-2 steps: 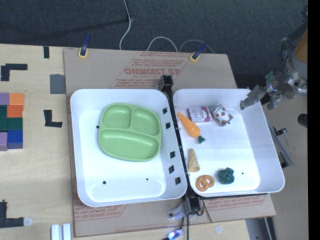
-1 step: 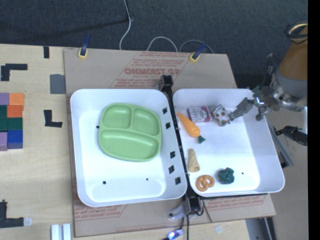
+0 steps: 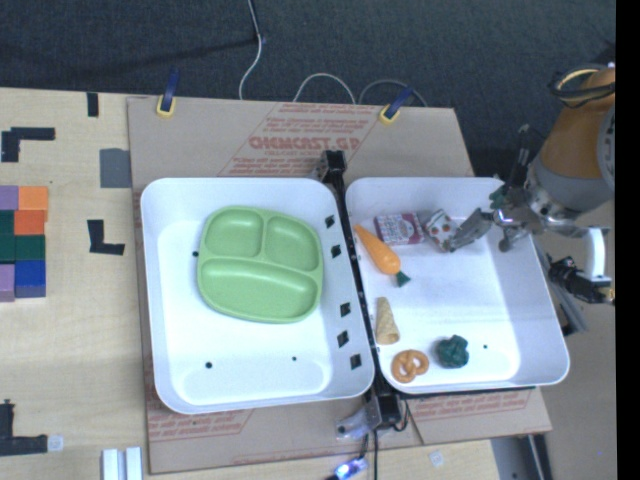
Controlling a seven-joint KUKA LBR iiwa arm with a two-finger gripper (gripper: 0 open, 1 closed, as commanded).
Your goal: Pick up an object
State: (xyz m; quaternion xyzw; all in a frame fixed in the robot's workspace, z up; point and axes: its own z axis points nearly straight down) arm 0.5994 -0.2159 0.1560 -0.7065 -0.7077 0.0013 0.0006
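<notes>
Gripper (image 3: 462, 236) on the grey arm (image 3: 570, 168) with its orange band, reaching in over the right edge of the right bin (image 3: 500, 308); its fingers point toward the bin's far half, and whether they are spread or closed cannot be told at this scale. Nothing shows between them. Just beside the fingertips, near the far edge of the right bin, lie a small pale packet (image 3: 437, 225) and a red-and-white wrapper (image 3: 399, 229). An orange carrot (image 3: 379, 252) with a green tip lies slantwise close to the bin's left edge, beside the divider between the bins. Farther toward the near edge along that same side rests a tan cone (image 3: 386, 320). At the near edge sit a pretzel (image 3: 408, 365) and, just to its right, a dark green lump (image 3: 453, 351). The left bin (image 3: 170, 298) carries a green sectioned plate (image 3: 261, 265) in its far half. Coloured blocks (image 3: 24, 243) stand at the bench's left edge.
</notes>
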